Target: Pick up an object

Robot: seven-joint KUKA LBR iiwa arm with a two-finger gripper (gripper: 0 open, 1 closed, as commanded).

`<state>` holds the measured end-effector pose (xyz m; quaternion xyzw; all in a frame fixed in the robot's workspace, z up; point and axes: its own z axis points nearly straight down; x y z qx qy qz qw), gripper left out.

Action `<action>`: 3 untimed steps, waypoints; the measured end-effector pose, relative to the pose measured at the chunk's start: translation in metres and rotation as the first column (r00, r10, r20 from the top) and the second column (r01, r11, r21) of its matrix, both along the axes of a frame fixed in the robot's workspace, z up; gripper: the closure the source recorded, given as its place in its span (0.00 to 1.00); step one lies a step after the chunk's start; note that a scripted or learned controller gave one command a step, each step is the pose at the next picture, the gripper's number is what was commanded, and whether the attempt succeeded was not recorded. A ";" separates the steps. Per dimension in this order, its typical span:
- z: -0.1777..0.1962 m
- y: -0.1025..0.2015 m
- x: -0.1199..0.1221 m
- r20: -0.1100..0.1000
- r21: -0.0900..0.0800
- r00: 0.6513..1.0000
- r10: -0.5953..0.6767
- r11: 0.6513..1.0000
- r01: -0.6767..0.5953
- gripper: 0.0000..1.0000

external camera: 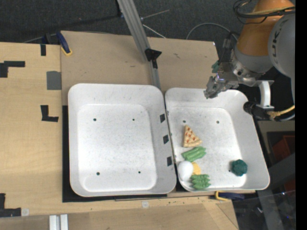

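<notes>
Likeliest target, I judge: flat tan-and-red pizza-slice toy [191, 137] lying mid right white bin [249, 128], long axis near-far, tip pointing far. Green pod [194, 153], white egg [185, 169], yellow piece [196, 167], knobbly green piece [200, 181] bunched nearer along the left wall; dark green lump [239, 166] apart. Gripper [211, 93] poised over the far rim; whether its jaws are parted I cannot tell.

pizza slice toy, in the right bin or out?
In. The pizza slice lies flat on the floor of the right bin, just above the green pea pod, away from the gripper.
</notes>
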<state>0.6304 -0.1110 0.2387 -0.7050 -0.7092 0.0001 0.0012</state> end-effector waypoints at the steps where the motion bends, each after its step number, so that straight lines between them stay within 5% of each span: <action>1: -0.010 0.055 -0.013 -0.002 0.000 1.000 0.000 1.000 0.000 1.00; 3: -0.020 0.154 -0.014 -0.002 -0.001 1.000 0.001 1.000 -0.001 1.00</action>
